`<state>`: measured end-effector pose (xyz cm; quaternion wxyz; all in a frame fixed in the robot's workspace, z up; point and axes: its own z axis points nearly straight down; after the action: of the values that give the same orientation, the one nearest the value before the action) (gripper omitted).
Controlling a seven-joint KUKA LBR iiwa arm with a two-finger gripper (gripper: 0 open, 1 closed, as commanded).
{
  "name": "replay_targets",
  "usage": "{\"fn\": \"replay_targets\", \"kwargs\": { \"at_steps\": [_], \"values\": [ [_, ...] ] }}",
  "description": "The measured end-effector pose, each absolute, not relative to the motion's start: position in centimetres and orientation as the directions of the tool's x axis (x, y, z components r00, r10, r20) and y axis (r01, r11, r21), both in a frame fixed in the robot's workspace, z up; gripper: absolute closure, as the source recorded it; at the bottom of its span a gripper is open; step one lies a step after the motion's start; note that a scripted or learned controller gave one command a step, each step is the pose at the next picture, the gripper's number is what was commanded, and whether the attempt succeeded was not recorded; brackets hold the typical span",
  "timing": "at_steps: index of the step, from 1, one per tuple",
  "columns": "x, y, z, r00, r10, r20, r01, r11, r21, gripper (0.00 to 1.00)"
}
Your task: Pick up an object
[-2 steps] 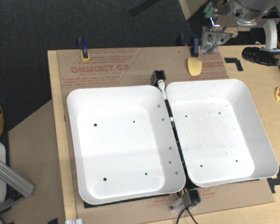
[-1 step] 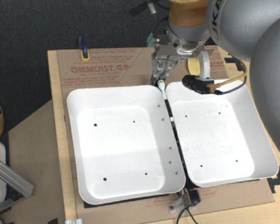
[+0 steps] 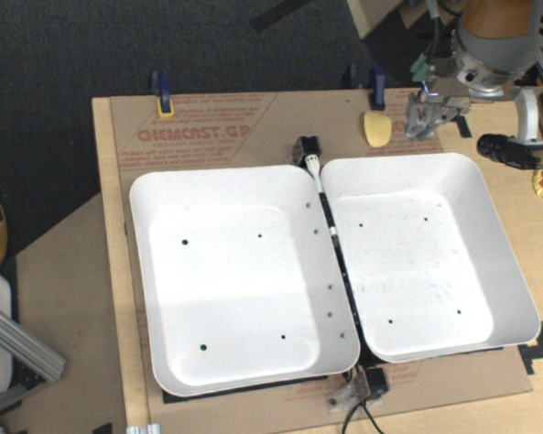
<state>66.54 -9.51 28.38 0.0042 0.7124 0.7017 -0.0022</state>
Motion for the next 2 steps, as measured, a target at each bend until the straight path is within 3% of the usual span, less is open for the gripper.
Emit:
{"fn": "replay_targets", "kwargs": {
  "at_steps": [2],
  "values": [
    [64.5, -10.0, 31.7, 0.001, 1.000, 0.000, 1.000, -0.001, 0.001, 1.00]
  ]
}}
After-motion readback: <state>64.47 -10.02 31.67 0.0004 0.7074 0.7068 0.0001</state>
